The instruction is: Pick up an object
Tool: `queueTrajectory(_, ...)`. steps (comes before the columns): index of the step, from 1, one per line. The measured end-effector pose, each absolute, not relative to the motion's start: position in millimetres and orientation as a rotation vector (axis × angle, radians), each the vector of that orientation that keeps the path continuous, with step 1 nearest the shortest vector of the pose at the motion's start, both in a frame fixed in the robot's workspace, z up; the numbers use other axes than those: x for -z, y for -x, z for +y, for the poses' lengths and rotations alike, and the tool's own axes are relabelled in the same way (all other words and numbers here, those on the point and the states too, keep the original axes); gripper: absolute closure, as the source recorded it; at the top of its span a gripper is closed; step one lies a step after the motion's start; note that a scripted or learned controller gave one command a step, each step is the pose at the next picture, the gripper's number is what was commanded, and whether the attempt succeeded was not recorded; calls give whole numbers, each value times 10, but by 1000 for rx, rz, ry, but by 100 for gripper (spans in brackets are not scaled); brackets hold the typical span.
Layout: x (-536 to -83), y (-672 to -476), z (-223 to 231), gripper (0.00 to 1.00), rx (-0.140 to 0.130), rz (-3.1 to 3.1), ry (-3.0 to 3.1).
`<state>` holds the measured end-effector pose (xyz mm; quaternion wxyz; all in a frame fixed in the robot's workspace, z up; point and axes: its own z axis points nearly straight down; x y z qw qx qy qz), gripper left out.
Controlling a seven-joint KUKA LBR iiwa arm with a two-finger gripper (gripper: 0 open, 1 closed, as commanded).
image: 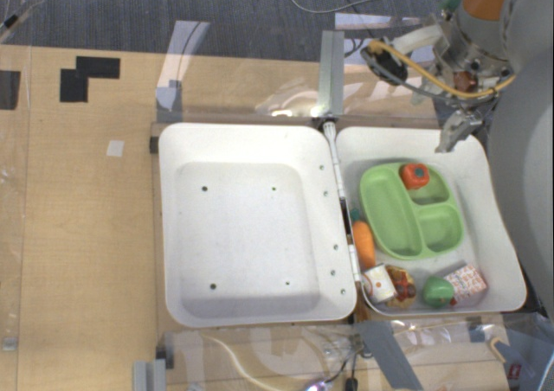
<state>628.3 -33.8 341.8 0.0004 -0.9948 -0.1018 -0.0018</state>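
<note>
The gripper (452, 134) hangs over the far rim of the right bin (504, 233). I cannot tell its state. The nearest thing to grab is the tomato (415, 176). It sits in the green tray (412, 212), toward 7 o'clock from the gripper and near it. The tomato is round, so it has no long side. The carrot (364, 245) lies farther off, pointing 12 to 6. The right bin is crowded. The left bin (251, 225) has bare room.
</note>
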Motion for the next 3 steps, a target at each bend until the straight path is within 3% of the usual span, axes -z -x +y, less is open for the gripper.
queueTrajectory(1, -2341, -6600, 419, 0, 1, -319, 3124)
queueTrajectory(2, -3959, -6598, -465, 0, 7, -392, 3118)
queueTrajectory(3, -3955, -6599, -461, 0, 6, -393, 3117)
